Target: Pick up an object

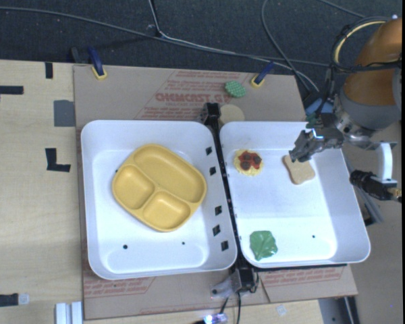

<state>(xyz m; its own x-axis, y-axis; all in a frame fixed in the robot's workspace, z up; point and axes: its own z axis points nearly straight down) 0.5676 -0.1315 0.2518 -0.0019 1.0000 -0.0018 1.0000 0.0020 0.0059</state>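
Note:
In the right bin [337, 245] lie three small things: a tan bread-like piece [301, 171] near the far right, a round yellow item with red topping [248, 162] at the far left, and a green leafy piece [263, 244] near the front. My gripper [302, 150] hangs right over the far end of the tan piece, its dark fingers pointing down at it. Nothing is visibly lifted.
The left bin [98, 201] holds a yellow divided tray [159, 186]. A black divider [219, 181] runs between the bins. A green scrap [235, 88] lies on the cardboard behind them. Cables cross the dark floor at the back.

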